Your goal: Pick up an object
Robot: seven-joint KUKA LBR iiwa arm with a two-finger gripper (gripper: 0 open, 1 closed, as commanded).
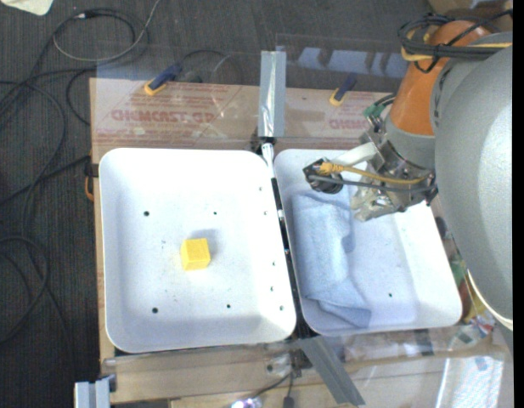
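Landmark for all positions: the grey divider strip [273, 109] that stands between the two bins.

Left of the strip lies the left bin [126, 185], a shallow tray of smooth white plastic with rounded corners and a few dark specks on its floor. A yellow block [195, 254], small, cube-like and matte, possibly foam, rests on the floor of this bin, well left of the strip and nearer the front wall than the back. Nothing touches it.

Right of the strip lies the right bin [440, 300], of the same form. A pale blue cloth [329, 262], soft and creased, lies folded along its left side, just beside the strip.

Further right, the gripper [372, 202] hangs over the rear half of the right bin, near the top edge of the cloth. The state of the jaws cannot be told; the wrist hardware and cabling obscure them. No object is seen between them.

Step in hand: judged as approach, with no pick yet made. The next move calls for choosing a target. The cloth is nearest but limp and will demand a pinch on a fold; the block is rigid and offers flat faces, yet requires travel across the strip.
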